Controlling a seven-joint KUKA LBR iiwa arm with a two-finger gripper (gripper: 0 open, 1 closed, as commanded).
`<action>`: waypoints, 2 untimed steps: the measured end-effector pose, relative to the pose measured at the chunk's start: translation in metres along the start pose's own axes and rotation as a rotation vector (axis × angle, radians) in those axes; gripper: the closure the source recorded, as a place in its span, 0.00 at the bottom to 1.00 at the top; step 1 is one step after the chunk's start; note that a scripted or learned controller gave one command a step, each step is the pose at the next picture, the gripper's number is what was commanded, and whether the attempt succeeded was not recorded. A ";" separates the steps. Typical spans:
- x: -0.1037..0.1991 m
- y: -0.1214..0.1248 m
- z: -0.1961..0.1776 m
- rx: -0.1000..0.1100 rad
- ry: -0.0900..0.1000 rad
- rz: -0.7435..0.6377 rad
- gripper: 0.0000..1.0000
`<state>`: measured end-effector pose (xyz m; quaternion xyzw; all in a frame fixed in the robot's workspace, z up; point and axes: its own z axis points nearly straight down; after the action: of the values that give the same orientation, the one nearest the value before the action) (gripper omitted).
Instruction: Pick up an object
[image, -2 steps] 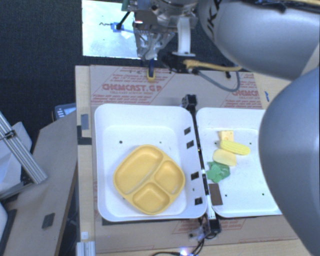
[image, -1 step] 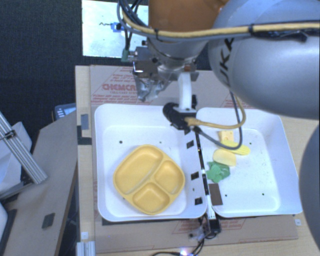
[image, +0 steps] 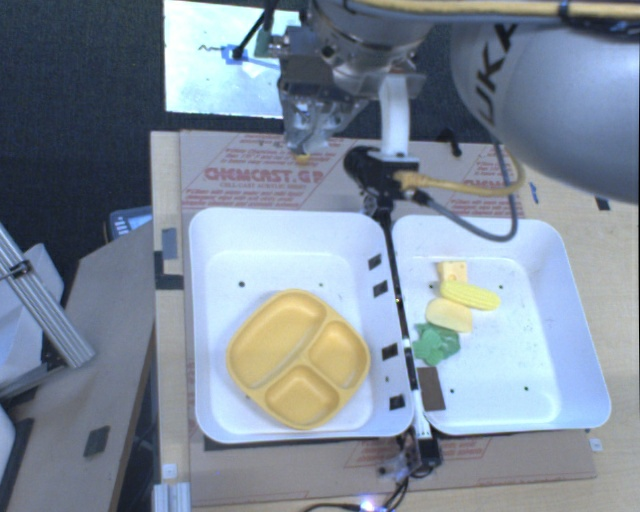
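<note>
Red letters reading "CHEMCAST" are showing on the board (image: 262, 172) behind the bins. The left bin (image: 215, 240) is holding a yellow divided plate (image: 298, 357). The right bin (image: 560, 260) is holding a corn cob (image: 470, 294), a yellow block (image: 453, 271), a pale yellow piece (image: 449, 315) and a green piece (image: 436, 344), all close together. The gripper (image: 306, 140) is hanging above the board; whether it is open, one cannot tell.

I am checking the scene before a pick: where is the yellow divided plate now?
In the camera view, the yellow divided plate lies in the left bin, toward its near edge, across the divider from the small food items in the right bin.
</note>
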<state>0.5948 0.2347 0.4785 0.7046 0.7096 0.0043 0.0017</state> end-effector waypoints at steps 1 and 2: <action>0.001 -0.114 0.056 0.016 -0.004 -0.002 1.00; 0.001 -0.096 -0.008 0.001 0.000 0.001 1.00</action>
<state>0.4991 0.2347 0.4856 0.7048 0.7094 0.0039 0.0012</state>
